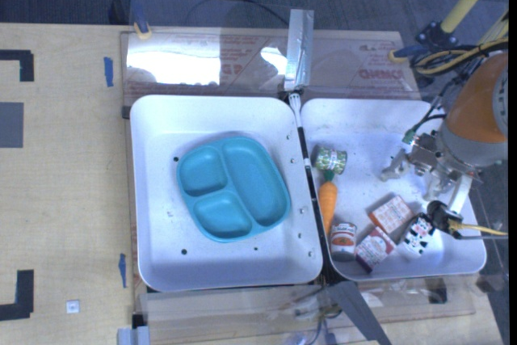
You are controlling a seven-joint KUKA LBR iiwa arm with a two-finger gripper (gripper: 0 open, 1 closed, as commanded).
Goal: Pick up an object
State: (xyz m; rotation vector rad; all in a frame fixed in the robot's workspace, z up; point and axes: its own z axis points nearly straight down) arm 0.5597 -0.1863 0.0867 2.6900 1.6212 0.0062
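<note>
gripper [406, 163] hangs over bare floor at the far right of the right bin [363, 121], holding nothing; whether it is apart or together cannot be told. no object has been lifted yet.

nearest it, toward the near side, lies an orange-and-white box [391, 213], with a black-and-white spotted carton [418, 235] to its right. a maroon-and-white box [373, 248] sits just beside the orange one, and a red-labelled jar [343, 237] is to its left. further left, a carrot [327, 202] lies close along the bin's left wall, and a green-and-white can [329, 160] lies on its side beyond it.

likely risks: closing where it hangs would catch only air. the near cluster is crowded, so a grab there could nudge a neighbour or pinch two things. the can may roll away, and the carrot has little room by the wall.

count: two bins, two boxes, one carton, one jar, one carrot, one can. the left bin [153, 174] holds one blue divided plate [233, 187].
</note>
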